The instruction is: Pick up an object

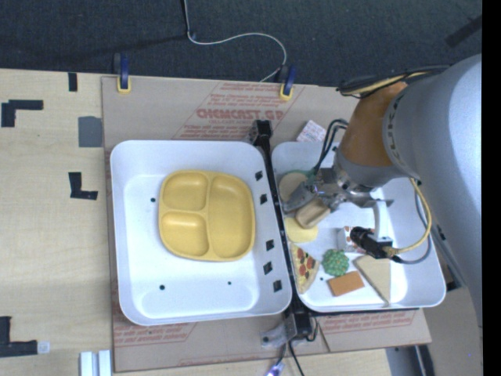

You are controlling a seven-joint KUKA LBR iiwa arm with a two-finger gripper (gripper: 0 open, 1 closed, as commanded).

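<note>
While the grey arm [446, 131] leans in from the right, its orange band [372, 131] sits above the wrist and the wrist tips down toward the inner side of the right bin [415, 292]. The pincer [309, 202] hangs low over a tan, bread-like piece [308, 212]; from here I cannot tell its state. Just below lies a pale yellow round piece [301, 230], and nearer the front edge sit a pizza slice [304, 266], a green broccoli piece [337, 262], an orange block [345, 285] and a cream wedge [377, 276]. The left bin [133, 288] holds a yellow divided plate [207, 214] near its middle. Both bins rest on cardboard [227, 116] spread over the table [47, 225].
</note>
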